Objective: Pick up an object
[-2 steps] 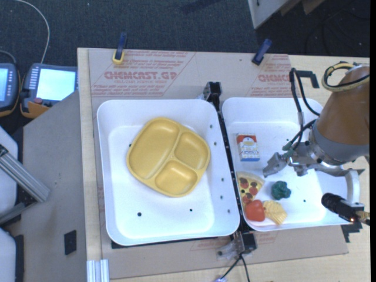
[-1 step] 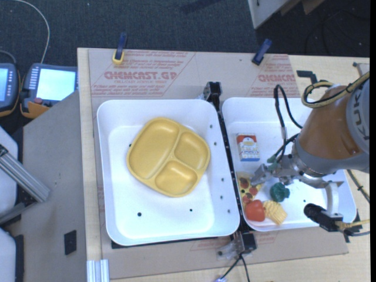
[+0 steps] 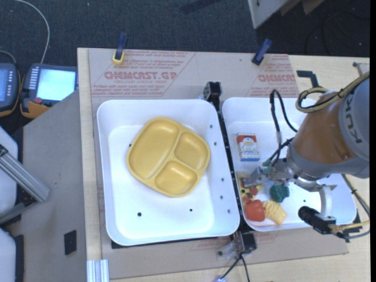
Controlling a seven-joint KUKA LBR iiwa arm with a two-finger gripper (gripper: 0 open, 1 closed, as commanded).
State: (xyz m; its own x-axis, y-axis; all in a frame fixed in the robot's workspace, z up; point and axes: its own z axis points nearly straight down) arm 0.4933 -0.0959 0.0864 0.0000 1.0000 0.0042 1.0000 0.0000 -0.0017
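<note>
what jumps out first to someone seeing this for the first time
The yellow divided plate lies tilted in the middle of the left bin. Over the right bin the grey and orange arm reaches in, its gripper low among small things: a red toy, a green one and a small carton.

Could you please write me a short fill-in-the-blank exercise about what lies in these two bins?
1. The yellow plastic divided plate lies in the ____ white bin.
2. That plate has ____ compartments.
3. The small white carton with the red top lies in the ____ white bin.
4. The robot's pincer is over the ____ bin.

Missing words: left; three; right; right
</note>
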